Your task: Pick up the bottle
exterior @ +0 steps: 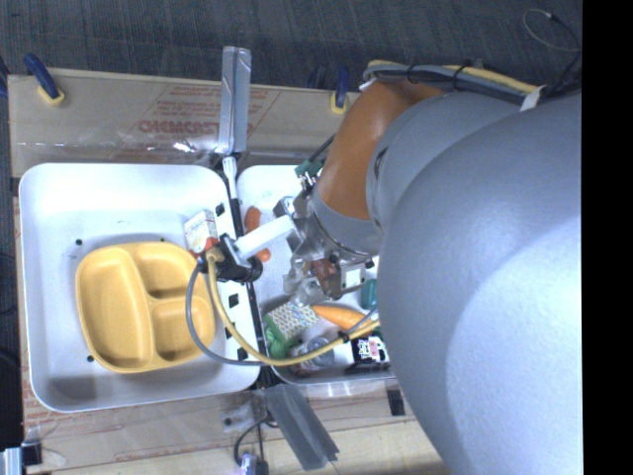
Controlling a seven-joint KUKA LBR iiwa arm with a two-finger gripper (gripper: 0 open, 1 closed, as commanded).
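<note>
The arm's pincer [318,270] hangs low over the right bin [259,181], but whether it is wide or narrow I cannot tell, since the wrist and the big grey arm [475,285] hide it. No bottle can be made out for certain; if it lies in that bin it is lost in the clutter near the orange carrot-like piece [341,315] and the mesh-patterned item [289,317]. To do this step well, I judge the pincer should come down straight over the bottle's body, clear of its neighbours and of the yellow hose [223,334] trailing past the yellow divided tray [138,305] in the left bin [59,226].
</note>
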